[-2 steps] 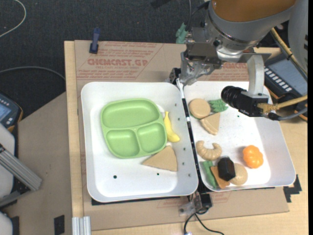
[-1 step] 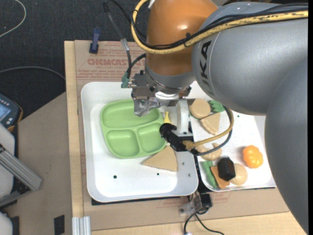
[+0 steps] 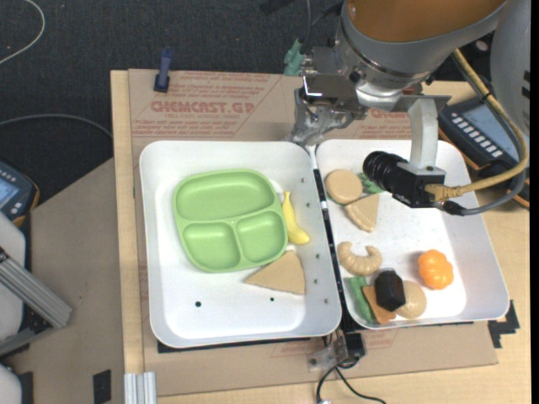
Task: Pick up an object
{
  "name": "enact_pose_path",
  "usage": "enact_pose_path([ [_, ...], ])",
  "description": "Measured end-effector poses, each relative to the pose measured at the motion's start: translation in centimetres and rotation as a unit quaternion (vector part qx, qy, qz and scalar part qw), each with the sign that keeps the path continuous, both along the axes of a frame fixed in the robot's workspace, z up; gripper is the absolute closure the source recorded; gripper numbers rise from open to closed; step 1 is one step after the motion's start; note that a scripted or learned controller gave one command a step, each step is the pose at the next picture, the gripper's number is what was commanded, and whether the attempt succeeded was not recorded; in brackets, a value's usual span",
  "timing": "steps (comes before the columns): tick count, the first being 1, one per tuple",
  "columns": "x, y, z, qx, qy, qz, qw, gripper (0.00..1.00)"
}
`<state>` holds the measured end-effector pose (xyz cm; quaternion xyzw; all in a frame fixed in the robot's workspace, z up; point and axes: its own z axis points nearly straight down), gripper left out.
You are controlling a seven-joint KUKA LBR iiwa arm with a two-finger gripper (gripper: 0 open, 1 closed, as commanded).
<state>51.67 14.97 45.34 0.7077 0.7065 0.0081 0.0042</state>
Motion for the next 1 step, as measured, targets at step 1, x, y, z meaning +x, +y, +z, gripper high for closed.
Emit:
enact_pose_path([
  [1,-2.35,-8.81,-2.80,-0.0038,0.011,-0.004,0.9999,1.00],
])
